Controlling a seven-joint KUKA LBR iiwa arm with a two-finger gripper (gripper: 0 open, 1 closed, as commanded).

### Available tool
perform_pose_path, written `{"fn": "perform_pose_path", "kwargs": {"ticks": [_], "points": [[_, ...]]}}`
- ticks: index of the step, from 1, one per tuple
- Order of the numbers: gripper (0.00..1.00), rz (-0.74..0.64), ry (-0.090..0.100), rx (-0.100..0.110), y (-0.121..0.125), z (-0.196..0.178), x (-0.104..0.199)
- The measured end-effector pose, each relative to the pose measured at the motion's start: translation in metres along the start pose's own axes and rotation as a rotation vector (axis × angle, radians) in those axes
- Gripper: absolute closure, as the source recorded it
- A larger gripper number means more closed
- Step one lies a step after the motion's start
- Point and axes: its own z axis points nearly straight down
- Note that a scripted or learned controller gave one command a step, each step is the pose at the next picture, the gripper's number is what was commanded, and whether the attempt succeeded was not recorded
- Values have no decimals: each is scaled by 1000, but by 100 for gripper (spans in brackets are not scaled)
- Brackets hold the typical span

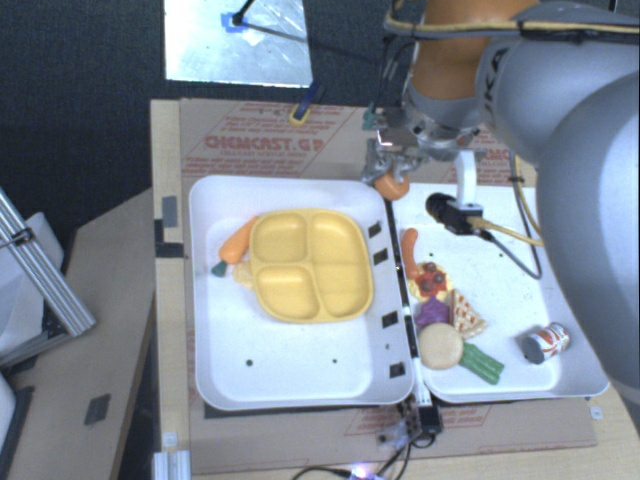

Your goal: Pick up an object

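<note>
My gripper (390,171) hangs over the back end of the divider between the two white bins, under the arm's orange band. A small round orange object (392,184) sits between its fingertips, just above the rim, and the fingers are shut on it. In the right bin (520,268) lie a red sausage (410,249), a cluster of red berries (431,280), a purple piece (432,313), a pizza slice (466,317), a beige bun (440,347), a green pickle (482,364) and a small can (543,342).
The left bin (215,348) holds a yellow divided plate (306,265) with a carrot (237,240) against its left side. A black cable end (448,212) hangs from the wrist over the right bin's back. The arm's grey body covers the right side.
</note>
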Motion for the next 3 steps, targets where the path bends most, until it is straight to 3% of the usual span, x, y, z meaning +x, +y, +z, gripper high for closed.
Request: {"fn": "perform_pose_path", "kwargs": {"ticks": [3], "points": [[100,-1,-2,1,3,9,9]]}}
